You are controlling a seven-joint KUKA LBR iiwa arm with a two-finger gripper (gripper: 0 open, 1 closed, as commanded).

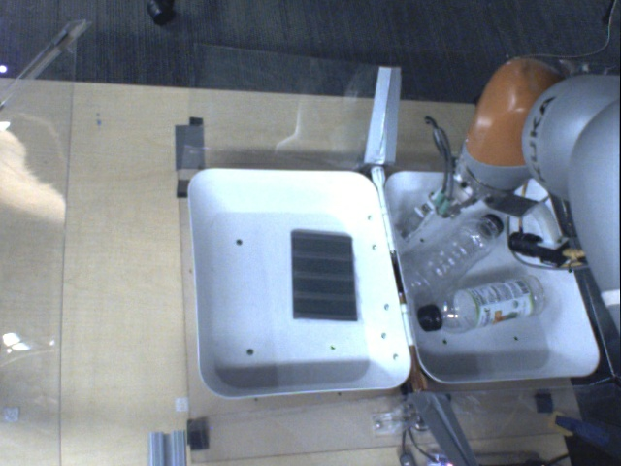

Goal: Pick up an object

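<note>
On the counter [116,289], the left bin [223,289] carries a dark ribbed rectangular pad [324,275], well to the left of the pincer [444,202]. The pincer sits low at the far end of the right bin [572,348]; its state cannot be determined. A clear plastic bottle [448,250] lies just below it. A second bottle with a black cap [480,306] lies nearer the camera, apart from it.

White bins [218,260], dark ribbed panel [324,275] striped in the left one, clear bottle [480,306] black-capped with green-white label, orange-banded grey arm [543,115], pale wood bench [107,289]
</note>
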